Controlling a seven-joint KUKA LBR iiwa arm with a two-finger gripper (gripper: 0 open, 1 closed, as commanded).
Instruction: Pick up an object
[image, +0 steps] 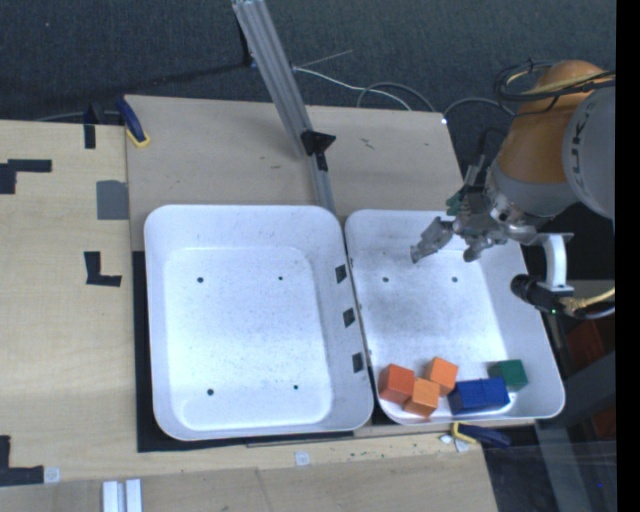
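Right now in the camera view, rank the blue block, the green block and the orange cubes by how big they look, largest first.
1. Blue block, clearly the largest.
2. Three orange cubes: they look alike, so no ranking among them.
3. Green block, roughly cube-sized; it may be partly hidden by the blue block, so this place is unsure.

Partial dark lettering is seen on the grey arm (600, 150) at about two o'clock, cut off by the frame edge; it cannot be read with certainty. No other text, label or number is legible.
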